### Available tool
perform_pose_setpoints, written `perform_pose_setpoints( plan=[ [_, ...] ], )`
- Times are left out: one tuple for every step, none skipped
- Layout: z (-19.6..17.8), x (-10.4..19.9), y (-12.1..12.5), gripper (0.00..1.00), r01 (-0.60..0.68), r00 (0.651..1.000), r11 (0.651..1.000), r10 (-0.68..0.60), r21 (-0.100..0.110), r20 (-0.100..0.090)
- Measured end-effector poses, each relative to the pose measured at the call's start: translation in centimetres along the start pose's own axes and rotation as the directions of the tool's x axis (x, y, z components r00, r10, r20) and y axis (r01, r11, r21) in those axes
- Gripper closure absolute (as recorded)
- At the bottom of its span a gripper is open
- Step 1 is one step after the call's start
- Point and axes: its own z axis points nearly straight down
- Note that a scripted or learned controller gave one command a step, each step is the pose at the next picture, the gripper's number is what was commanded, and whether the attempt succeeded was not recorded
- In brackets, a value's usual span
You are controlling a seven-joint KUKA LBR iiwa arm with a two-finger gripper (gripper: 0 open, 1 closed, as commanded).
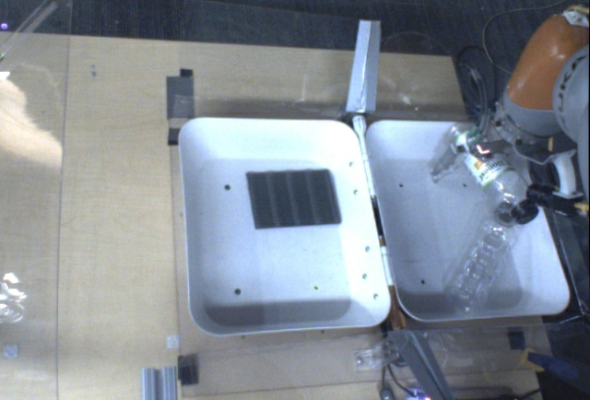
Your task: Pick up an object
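A dark ribbed rectangular pad point(293, 198) lies flat in the middle of the left bin point(207, 288). In the right bin point(406, 232), a clear plastic bottle point(479, 264) lies slanted near the front right. A second clear bottle with a white and green label point(470, 158) lies at the back right. My gripper point(502, 170) hangs over the right bin's back right corner, right at the labelled bottle; its tip is mixed up with the see-through plastic. The arm's orange band point(544, 66) is above it.
A metal bar point(364, 66) stands behind the seam between the bins. Black cables point(475, 66) lie at the back right. A clear panel point(37, 205) covers the bench at the left. Brackets point(182, 94) sit by the left bin's corners.
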Motion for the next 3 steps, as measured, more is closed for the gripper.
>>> perform_pose_setpoints(
  plan=[
    [0.0, 0.0, 0.0, 0.0, 0.018, 1.0, 1.0, -0.018, 0.001, 0.0],
    [-1.1, 0.0, 0.1, 1.0, 0.022, 1.0, 1.0, -0.022, -0.002, 0.002],
    [-10.9, 3.4, 1.4, 1.0, -0.007, 1.0, 0.999, 0.007, -0.035, 0.016]
  ],
)
